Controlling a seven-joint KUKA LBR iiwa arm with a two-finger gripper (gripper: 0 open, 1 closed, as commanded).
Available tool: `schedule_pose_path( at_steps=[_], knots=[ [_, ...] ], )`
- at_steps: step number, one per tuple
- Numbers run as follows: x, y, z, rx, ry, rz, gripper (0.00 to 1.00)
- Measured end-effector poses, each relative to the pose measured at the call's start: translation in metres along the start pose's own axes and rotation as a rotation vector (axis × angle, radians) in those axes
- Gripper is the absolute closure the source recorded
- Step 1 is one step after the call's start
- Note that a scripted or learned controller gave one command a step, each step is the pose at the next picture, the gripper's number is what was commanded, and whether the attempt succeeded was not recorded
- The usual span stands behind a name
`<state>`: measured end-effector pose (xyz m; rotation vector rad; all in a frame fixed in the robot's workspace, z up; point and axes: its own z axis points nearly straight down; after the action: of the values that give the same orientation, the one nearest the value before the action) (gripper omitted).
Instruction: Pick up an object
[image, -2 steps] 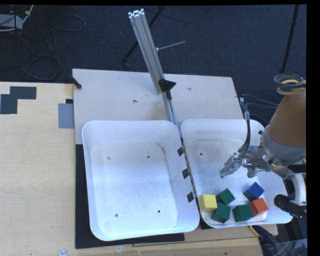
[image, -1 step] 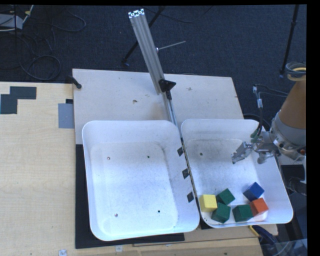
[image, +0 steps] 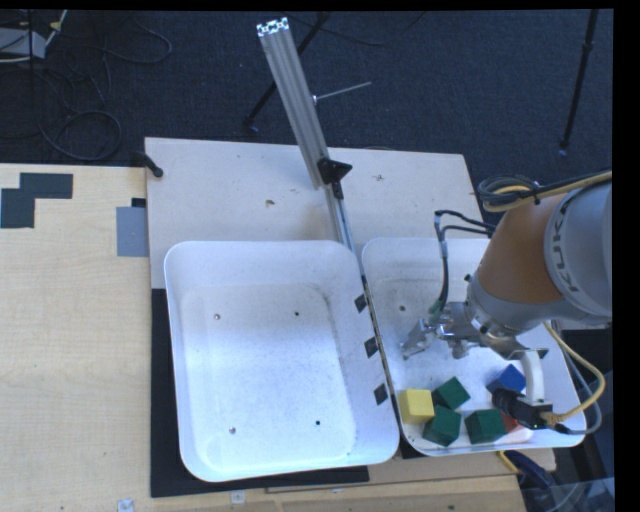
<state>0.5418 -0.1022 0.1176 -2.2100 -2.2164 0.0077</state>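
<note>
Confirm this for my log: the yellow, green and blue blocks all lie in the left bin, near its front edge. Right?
Not quite. The camera view shows the yellow block, green blocks and blue block in the right bin, near its front edge.

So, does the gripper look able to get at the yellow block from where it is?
Probably yes: the yellow block lies uncovered in the right bin, just below the gripper, with green blocks beside it, not over it.

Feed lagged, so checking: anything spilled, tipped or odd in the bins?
Nothing spilled. The blocks, yellow block, three green ones and a blue block, sit bunched in the near end of the right bin. The pincer hangs above the bin floor beyond them, not over any block.
</note>
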Motion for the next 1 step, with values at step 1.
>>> schedule_pose_path(
  at_steps=[1],
  knots=[
    [-0.0636,-0.0058,-0.0603,-0.013,-0.008,0.008,0.0]
  ],
)
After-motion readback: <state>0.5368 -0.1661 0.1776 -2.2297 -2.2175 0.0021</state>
